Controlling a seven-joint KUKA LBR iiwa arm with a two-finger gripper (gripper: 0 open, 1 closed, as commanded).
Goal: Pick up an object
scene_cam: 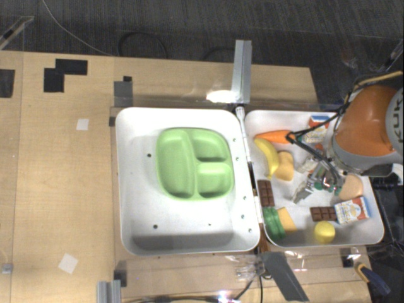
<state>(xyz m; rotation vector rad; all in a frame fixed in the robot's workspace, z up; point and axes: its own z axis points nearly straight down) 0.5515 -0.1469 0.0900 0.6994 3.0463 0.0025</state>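
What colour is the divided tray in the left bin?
Light green tray, seen in the camera view.

You have a divided tray (192, 163) in the left bin (136, 188); toy foods (268, 156) crowd the right bin (372, 229).

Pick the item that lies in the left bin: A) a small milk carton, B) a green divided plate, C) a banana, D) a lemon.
B: the green divided plate sits alone in the middle of the left bin, while the banana, the small milk carton and the lemon all lie in the right bin.
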